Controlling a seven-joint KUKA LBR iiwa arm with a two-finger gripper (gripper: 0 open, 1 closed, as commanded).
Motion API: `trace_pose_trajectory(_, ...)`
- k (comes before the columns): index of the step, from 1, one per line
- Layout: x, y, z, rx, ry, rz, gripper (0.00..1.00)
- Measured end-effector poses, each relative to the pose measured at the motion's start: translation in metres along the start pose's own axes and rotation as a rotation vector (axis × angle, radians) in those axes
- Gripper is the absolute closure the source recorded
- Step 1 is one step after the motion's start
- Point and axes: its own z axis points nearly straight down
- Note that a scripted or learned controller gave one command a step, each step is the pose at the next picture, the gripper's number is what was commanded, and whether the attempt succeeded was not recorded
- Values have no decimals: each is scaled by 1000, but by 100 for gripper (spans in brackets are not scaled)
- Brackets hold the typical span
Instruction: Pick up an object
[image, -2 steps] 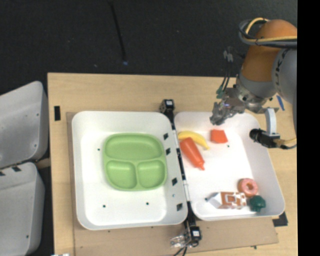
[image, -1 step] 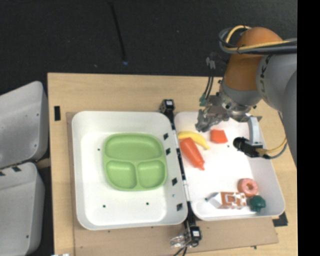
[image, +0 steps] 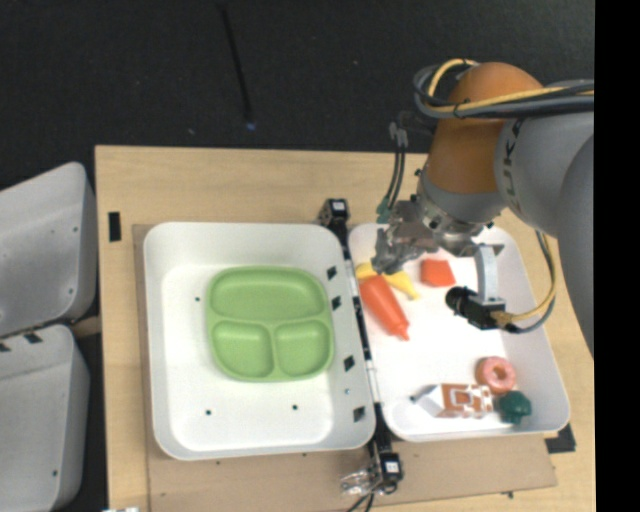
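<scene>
On a pale wooden bench (image: 120, 190) seen from above sit two shallow white bins side by side. One bin, the left bin (image: 170, 400), holds a single light green divided plate (image: 270, 322) with three compartments, lying near its middle. The other, the right bin (image: 540, 350), holds six loose items. At about 10 o'clock in that bin, near the divider between the bins, lies one orange carrot-shaped toy (image: 385, 305), its tip slanting toward 5 o'clock. One small yellow piece (image: 400, 285) touches the carrot's upper end, at its 1 o'clock side. One small orange-red block (image: 437, 272) lies just beside the yellow piece, at its 2 o'clock. Toward 5 o'clock in the bin sit three more items close together: one pink ring-shaped doughnut (image: 496, 374), one dark green round piece (image: 515, 406) just below it, and one white and orange packet (image: 455, 400) at the doughnut's 8 o'clock. One grey arm with an orange band reaches in from 2 o'clock, and its gripper (image: 392, 258) hangs at the bin's 11 o'clock, right above the yellow piece and the carrot's upper end. Whether the claw is released or clenched cannot be told; nothing is visibly held between it.
</scene>
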Motion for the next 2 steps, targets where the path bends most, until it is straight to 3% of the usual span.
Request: trace_pose_trajectory(2,111,-36,-18,0,2,-4,100)
